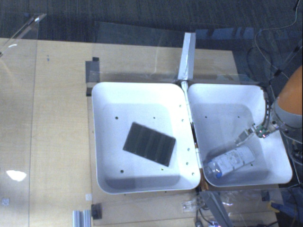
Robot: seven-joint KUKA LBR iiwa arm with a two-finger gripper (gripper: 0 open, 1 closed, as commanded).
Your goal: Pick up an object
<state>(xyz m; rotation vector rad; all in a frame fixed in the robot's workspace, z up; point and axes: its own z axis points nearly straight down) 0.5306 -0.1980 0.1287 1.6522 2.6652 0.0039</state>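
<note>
A clear plastic bottle (230,161) with a white label and a blue cap lies on its side in the right bin (222,103), near that bin's front wall. My gripper (249,134) reaches in from the right and hangs low over the right bin, just above and to the right of the bottle's far end. Nothing is visibly held in it. A dark grey ridged rectangular pad (149,144) lies flat in the middle of the left bin (113,103), tilted slightly.
The grey arm with its orange band (291,98) crosses the right bin's right rim. A grey divider post (187,60) stands behind the seam between the bins. Cables lie at the front right (222,212). Wooden bench (47,126) spreads out to the left.
</note>
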